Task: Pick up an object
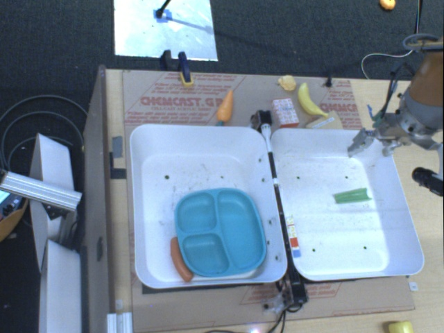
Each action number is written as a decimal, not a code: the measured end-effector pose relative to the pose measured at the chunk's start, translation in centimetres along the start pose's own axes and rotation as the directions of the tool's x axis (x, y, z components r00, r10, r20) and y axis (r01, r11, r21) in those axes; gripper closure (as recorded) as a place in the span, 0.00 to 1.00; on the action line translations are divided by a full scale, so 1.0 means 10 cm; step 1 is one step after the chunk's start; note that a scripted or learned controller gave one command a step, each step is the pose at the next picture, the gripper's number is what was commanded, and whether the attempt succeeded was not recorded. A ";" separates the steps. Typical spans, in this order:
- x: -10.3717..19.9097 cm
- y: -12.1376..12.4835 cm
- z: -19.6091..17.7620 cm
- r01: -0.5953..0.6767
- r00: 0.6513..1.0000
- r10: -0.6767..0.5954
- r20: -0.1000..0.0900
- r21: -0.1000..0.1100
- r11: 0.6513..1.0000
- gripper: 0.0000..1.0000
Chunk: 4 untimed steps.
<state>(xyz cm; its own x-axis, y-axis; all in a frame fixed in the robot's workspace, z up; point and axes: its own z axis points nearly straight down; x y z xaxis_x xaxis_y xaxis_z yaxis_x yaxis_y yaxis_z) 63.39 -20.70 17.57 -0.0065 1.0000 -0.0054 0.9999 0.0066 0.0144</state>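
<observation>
A flat green strip lies in the right bin, right of its middle. In the left bin sits a blue divided plate, with an orange sausage against its lower left edge. My gripper hangs over the far right corner of the right bin, up and to the right of the green strip. Its two fingers are spread apart and hold nothing.
On the cardboard behind the bins lie a carrot, a small box, a banana and a yellow lump. A black clamp sits where the bins meet. A yellow object lies at the bench's near right corner.
</observation>
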 end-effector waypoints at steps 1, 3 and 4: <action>0.09 -0.55 0.69 -0.006 1.000 0.007 -0.007 0.020 1.000 0.00; -0.02 -0.66 0.26 -0.007 1.000 0.007 -0.001 0.008 1.000 0.00; 0.40 -0.64 0.55 0.000 1.000 0.000 -0.007 0.014 1.000 0.00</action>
